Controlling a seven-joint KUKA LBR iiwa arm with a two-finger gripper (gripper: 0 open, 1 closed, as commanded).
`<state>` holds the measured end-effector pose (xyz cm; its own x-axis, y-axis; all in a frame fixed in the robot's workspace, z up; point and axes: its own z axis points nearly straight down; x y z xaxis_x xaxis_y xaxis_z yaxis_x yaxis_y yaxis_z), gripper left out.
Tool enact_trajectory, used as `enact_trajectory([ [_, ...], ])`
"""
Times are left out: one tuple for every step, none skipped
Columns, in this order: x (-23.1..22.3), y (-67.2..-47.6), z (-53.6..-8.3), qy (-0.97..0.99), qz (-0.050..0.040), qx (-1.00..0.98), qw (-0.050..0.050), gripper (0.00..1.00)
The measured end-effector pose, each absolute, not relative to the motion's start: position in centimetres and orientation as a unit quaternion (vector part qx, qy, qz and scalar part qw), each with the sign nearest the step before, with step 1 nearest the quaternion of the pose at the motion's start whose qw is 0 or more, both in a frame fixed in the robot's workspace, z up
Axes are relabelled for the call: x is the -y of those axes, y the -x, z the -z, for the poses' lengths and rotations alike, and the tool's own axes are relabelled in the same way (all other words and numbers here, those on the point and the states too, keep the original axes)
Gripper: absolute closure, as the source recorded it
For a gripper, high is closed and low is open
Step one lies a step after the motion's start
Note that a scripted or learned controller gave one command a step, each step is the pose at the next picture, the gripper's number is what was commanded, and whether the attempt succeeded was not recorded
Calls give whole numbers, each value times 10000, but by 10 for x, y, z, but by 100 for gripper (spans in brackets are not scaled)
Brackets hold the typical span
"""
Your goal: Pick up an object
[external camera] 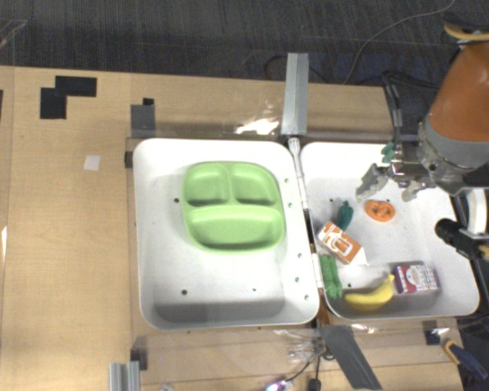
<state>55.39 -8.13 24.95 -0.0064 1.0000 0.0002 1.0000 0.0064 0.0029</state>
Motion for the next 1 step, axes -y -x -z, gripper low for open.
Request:
enact_trajectory([
  [103, -599, -167, -6456, -13, -7637, 14, 0],
])
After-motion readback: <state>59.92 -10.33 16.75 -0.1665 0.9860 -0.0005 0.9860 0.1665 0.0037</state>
